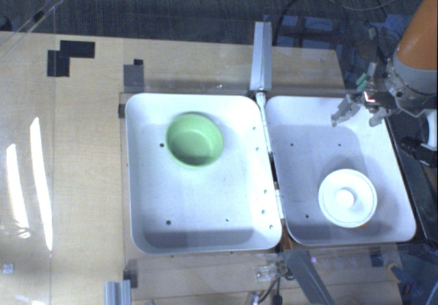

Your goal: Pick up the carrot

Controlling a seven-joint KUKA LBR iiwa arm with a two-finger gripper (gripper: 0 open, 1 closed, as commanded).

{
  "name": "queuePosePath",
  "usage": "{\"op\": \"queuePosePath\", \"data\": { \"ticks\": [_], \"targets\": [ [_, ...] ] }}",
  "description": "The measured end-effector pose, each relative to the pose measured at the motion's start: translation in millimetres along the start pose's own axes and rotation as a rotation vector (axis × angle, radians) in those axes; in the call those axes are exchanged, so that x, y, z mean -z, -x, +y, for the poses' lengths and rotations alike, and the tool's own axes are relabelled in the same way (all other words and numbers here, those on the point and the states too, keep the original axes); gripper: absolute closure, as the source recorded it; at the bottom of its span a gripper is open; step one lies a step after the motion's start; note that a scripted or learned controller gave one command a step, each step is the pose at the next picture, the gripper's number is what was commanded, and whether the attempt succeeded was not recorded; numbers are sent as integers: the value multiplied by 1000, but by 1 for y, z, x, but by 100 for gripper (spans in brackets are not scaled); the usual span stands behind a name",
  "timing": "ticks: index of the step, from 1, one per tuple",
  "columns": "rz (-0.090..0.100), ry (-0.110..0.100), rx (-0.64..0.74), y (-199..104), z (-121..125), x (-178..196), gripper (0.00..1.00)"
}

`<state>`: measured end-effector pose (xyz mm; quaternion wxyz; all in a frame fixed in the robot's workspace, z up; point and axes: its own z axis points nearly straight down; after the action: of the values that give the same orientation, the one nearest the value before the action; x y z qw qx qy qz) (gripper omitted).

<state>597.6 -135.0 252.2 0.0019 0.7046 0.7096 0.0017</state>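
Worktop, two bins: green bowl [196,139] left, white lid [348,197] right. Carrot unseen, grip unjudged. Jaws [356,111] apart, empty.

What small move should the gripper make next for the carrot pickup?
Probably lift slightly and pause: the gripper hovers over the far edge of the right white bin, and I make out just a green round bowl and a white round dish, no clear carrot target.

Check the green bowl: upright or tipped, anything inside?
Upright. The green bowl sits in the left bin, round rim facing up, its inside plain green with nothing in it.
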Motion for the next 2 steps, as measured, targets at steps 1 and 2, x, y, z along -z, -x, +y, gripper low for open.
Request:
{"op": "queuePosePath", "data": {
  "ticks": [1,2],
  "targets": [
    [0,7,6,-2,2,12,100],
    [-4,5,197,33,-7,128,100]
  ]
}}
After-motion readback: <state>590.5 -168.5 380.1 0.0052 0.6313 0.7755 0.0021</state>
